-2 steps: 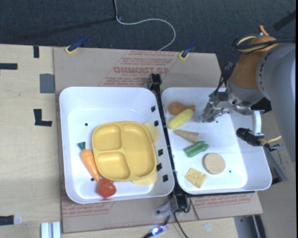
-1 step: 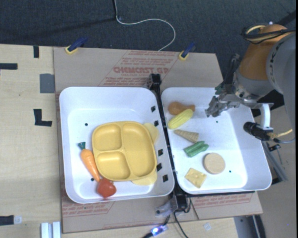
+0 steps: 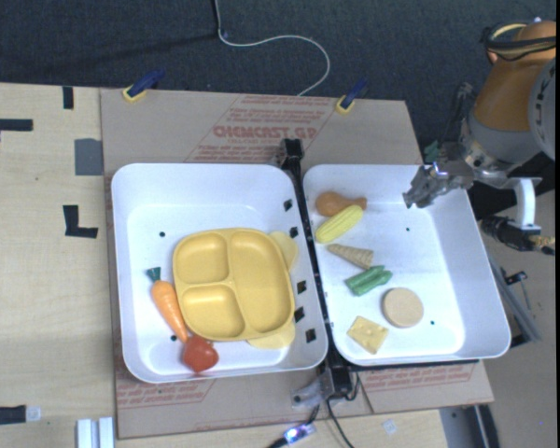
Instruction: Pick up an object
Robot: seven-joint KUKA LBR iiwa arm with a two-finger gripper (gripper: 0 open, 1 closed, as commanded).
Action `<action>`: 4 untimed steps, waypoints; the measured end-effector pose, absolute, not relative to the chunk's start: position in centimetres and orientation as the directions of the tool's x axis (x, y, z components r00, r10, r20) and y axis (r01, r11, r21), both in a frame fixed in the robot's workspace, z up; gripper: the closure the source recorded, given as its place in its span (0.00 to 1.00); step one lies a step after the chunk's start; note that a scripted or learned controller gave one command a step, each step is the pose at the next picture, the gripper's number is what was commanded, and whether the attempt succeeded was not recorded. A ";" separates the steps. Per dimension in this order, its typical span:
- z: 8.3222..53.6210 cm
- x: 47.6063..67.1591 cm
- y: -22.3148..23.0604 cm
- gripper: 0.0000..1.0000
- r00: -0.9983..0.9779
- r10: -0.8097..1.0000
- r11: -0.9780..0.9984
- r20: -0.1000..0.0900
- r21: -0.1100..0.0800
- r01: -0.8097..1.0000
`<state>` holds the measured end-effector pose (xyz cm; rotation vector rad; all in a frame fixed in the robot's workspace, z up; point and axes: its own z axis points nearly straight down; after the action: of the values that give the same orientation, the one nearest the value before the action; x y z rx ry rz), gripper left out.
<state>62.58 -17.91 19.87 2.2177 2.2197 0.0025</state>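
Two white bins sit side by side on a brown cardboard sheet [image 3: 252,129] on the tabletop [image 3: 37,250]. Dark carpet [image 3: 93,17] lies behind, with a thin white cable [image 3: 289,40] on it.

Look at the left bin [image 3: 135,189]. It has a yellow tray [image 3: 233,283] with three parts. An orange carrot [image 3: 169,308] lies just beside the tray on its left. A red tomato [image 3: 200,354] touches the carrot's tip at the front.

Now the right bin [image 3: 471,287]. It has a brown chicken leg [image 3: 339,203] near the back. A yellow corn cob [image 3: 340,223] touches it in front. Next comes a tan cone [image 3: 354,254], then a green pod [image 3: 367,279], a round tan cookie [image 3: 402,307] and a piece of cheese [image 3: 367,333] near the front wall.

The fingers [image 3: 420,192] hang over the back right part of the right bin. They point down and left. I cannot tell if they are apart or together. They hold nothing. The food toys are well apart from them.
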 end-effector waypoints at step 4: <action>22.0 51.2 -5.1 1.00 -0.004 1.000 0.004 0.002 -0.007 1.000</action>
<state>51.18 -5.13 22.04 2.2212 2.2304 -0.0049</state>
